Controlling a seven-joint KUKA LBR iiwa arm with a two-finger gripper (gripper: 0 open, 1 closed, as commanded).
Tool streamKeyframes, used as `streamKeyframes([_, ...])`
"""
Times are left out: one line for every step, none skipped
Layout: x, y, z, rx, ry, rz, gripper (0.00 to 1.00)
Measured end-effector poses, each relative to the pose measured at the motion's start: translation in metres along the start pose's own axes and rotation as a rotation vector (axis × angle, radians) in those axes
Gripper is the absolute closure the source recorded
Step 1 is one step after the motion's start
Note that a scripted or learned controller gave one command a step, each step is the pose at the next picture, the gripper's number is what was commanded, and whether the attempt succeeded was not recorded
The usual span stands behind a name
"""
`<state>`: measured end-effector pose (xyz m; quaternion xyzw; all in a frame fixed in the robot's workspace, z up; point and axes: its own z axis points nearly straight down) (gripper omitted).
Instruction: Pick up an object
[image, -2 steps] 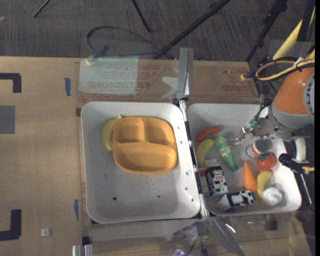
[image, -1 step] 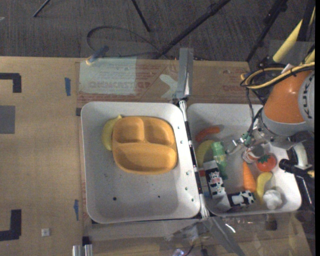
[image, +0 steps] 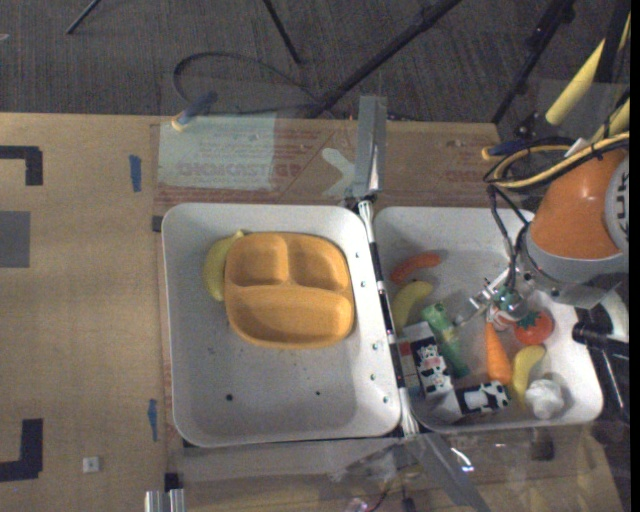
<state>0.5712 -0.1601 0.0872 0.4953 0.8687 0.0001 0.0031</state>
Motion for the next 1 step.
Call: streamKeyframes([-0.0047,-0.0140,0.0008,0.001,0.004,0.319,0.00])
